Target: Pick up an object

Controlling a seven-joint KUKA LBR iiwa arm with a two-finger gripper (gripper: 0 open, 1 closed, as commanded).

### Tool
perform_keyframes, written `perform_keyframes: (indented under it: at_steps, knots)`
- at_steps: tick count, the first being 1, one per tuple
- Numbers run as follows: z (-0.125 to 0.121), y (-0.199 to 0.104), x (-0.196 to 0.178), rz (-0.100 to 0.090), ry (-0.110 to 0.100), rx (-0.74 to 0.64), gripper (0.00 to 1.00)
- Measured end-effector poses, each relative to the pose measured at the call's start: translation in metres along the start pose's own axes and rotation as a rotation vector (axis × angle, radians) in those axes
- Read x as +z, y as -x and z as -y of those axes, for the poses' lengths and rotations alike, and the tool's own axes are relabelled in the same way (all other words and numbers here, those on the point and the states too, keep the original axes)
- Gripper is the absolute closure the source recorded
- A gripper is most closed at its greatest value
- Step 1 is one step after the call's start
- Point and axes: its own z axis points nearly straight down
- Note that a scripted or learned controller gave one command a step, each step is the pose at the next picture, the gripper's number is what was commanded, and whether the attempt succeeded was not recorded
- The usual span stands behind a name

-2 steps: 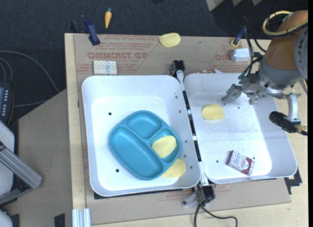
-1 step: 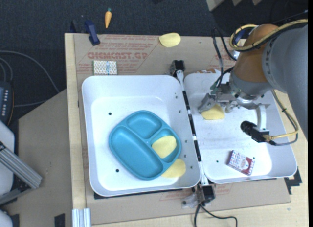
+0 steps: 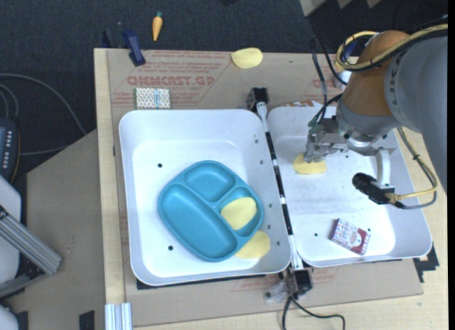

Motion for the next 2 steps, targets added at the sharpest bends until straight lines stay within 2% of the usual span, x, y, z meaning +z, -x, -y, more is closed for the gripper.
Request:
perform_keyframes:
  at_steps: [1,2]
  knots:
    - [-0.0034,0.0026,-0.0133,0.001,0.002,0.001,1.0]
    - [-0.0032,0.0026,-0.013,0.001,0.001,0.001,0.0]
